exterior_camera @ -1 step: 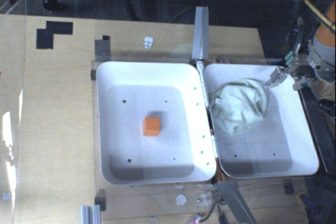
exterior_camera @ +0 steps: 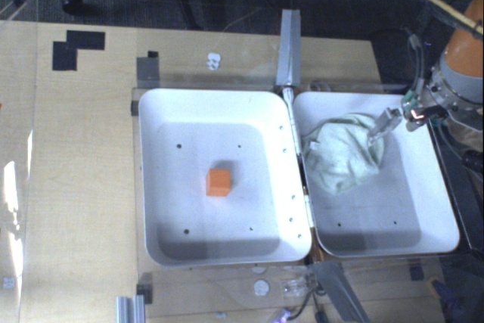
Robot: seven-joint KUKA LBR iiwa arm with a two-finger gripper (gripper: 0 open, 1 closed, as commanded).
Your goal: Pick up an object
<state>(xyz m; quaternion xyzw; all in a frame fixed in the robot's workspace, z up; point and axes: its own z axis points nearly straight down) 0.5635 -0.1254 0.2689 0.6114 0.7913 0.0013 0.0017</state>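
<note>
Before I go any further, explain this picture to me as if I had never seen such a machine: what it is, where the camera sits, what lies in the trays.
This is one photo from a camera fixed above a pale wooden bench, looking down at a slant. Two shallow white plastic bins sit side by side on it. The left bin holds a small orange cube, lying alone near the middle. The right bin holds a crumpled pale greenish-white cloth. The machine reaching in from the right edge is a grey robot arm with an orange band above its wrist. At its tip is a two-finger gripper, which is down at the right edge of the cloth. The picture is too small to tell whether the fingers have closed on the fabric, so I cannot say that anything is held.
</note>
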